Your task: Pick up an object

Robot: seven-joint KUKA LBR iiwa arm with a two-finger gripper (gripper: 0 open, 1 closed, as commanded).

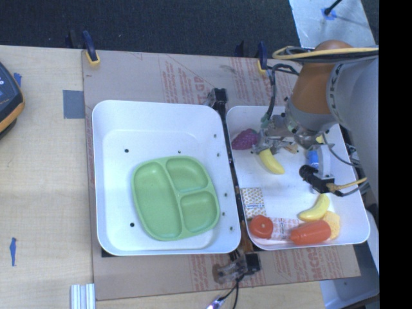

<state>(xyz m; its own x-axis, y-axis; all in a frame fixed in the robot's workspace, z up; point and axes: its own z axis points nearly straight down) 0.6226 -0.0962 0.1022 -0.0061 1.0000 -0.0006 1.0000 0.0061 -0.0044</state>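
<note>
Yellow banana [272,162], smooth curved plastic, lies in right white bin [283,201] under gripper [275,145]; whether fingers grip it, cannot tell. Nearer: tomato [261,226], orange pepper [310,233]. Left bin [112,127] holds green compartment tray [175,198]. Wood surface [38,192], cardboard mat.

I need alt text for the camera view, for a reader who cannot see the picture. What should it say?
A grey robot arm reaches from the right, its claw low over a yellow banana in the right white bin. That bin also holds a purple piece, a tomato and a second banana. The left bin holds a green divided plate.
</note>
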